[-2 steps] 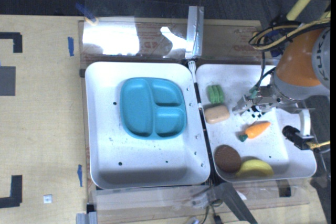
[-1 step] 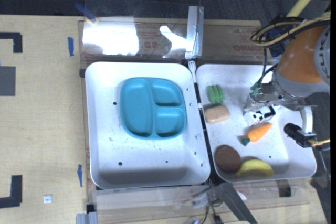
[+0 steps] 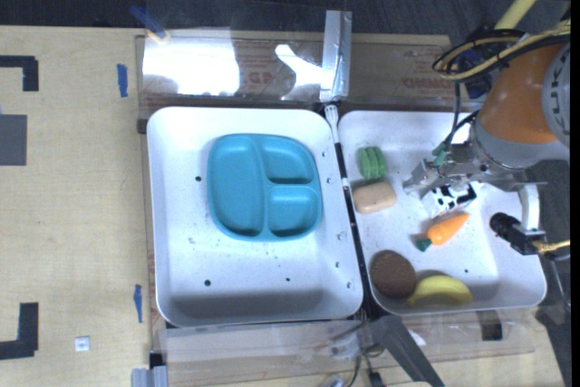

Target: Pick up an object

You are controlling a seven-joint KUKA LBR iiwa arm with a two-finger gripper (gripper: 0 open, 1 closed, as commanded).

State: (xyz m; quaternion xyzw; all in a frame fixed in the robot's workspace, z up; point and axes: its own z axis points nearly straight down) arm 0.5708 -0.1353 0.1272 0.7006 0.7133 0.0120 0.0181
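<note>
my arm point(image 3: 530, 104) comes in from 3 o'clock, grey with the orange band showing just above the wrist, and my claw point(image 3: 446, 181) hangs over the right bin point(image 3: 526, 285), toward that bin's middle. i cannot tell whether the claw is wide or narrow: the tips blur into a small black-and-white patch under them, and nothing is plainly seen between them.

in the right bin lie 5 things. the carrot point(image 3: 446, 228), orange with a green tip, sits just at 6 o'clock of my claw, tilted, its green end pointing to 8 o'clock; whether it touches the claw i cannot say. the green piece point(image 3: 372, 162) lies at 9 o'clock of the claw, near the bin's left wall, and the tan block point(image 3: 374, 196) lies just below it, close beside or touching. at 7 o'clock, near the bin's front edge, the brown ball point(image 3: 392, 273) rests against the banana point(image 3: 439, 289), which curves along the front edge at 6 o'clock.

the left bin point(image 3: 172, 222) holds a blue tray point(image 3: 265, 186) with 3 compartments, set near its middle, well apart from my claw at 9 o'clock.

yellow and black cables point(image 3: 471, 54) loop at 12 o'clock of my wrist, beyond the bin's rim.
</note>
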